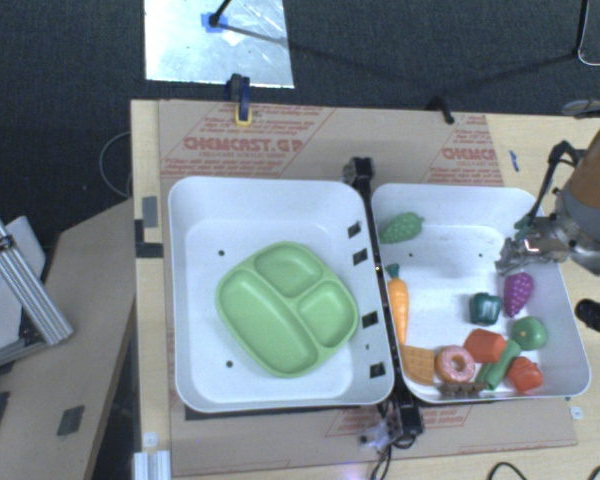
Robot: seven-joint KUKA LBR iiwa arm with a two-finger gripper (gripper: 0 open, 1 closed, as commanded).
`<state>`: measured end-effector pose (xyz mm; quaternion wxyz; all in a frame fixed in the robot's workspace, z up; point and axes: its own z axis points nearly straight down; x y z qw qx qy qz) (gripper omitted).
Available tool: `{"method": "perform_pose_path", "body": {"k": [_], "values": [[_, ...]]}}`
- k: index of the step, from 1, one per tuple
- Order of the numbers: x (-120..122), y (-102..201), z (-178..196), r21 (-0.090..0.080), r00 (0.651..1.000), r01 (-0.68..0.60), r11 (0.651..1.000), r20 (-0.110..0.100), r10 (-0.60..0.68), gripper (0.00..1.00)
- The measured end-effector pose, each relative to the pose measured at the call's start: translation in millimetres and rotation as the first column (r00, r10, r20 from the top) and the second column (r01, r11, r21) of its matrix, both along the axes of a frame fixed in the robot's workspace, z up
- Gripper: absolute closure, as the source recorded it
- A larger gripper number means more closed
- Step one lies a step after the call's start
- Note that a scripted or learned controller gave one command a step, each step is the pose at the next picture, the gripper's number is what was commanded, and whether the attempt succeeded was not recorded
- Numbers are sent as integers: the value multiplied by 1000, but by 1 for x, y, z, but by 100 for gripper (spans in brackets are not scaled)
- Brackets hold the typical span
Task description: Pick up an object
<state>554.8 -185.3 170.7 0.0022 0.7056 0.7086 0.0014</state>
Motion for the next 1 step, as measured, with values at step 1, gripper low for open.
{"method": "perform_pose_path", "body": {"k": [1], "values": [[1,0,54,-1,1000,-1,1000,1,1,100]]}}
